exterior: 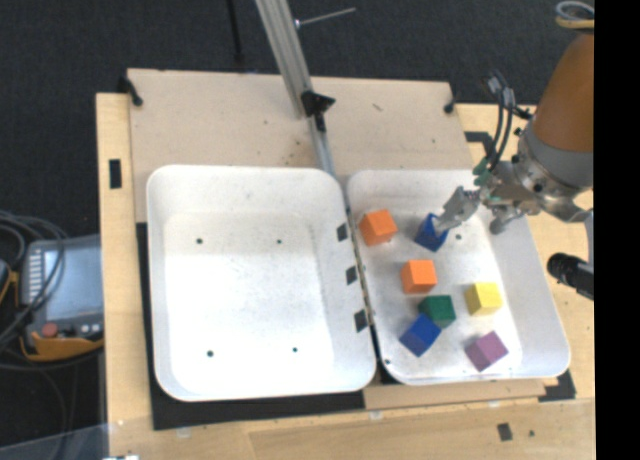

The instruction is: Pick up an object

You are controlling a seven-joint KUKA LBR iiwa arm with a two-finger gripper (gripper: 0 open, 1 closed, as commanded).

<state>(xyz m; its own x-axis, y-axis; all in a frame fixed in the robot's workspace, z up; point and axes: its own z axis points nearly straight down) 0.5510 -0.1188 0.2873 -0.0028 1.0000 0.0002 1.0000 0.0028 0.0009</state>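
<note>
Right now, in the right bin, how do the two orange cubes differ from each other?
The upper orange cube sits close to the bin's left wall, at about the pincer's height in the view; the lower orange cube sits nearer the bin's middle, just above the green cube. The upper one looks turned slightly; the lower looks squarer to the view. Both share colour and similar size.

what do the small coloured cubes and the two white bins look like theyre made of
The small coloured cubes, such as the orange cube and the yellow cube, look like painted wood or plastic: flat matte colour, crisp edges, no glare. Which of the two cannot be told. The shallow white bins, left bin and right bin, look like moulded plastic: rounded corners, raised rims, dark speckling.
</note>
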